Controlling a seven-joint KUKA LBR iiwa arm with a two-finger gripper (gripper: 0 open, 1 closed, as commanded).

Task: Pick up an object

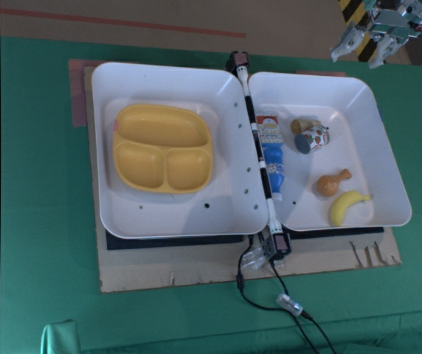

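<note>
My gripper (364, 49) hangs high at the top right, above the far edge of the right bin (388, 161), fingers spread open with nothing between them. In the right bin lie a yellow banana (346, 206) near the front, an orange chicken drumstick toy (331, 184) just behind it, a small patterned cup on its side (311, 137) toward the middle, and a blue and white bottle with a red label (271, 155) along the left wall. All of them lie well below and in front of the gripper.
The left bin (122, 87) holds a yellow three-compartment plate (163, 148). A black divider bar with a cable (259, 161) runs between the bins. The bins rest on cardboard (159, 271) over a green cloth (34, 198).
</note>
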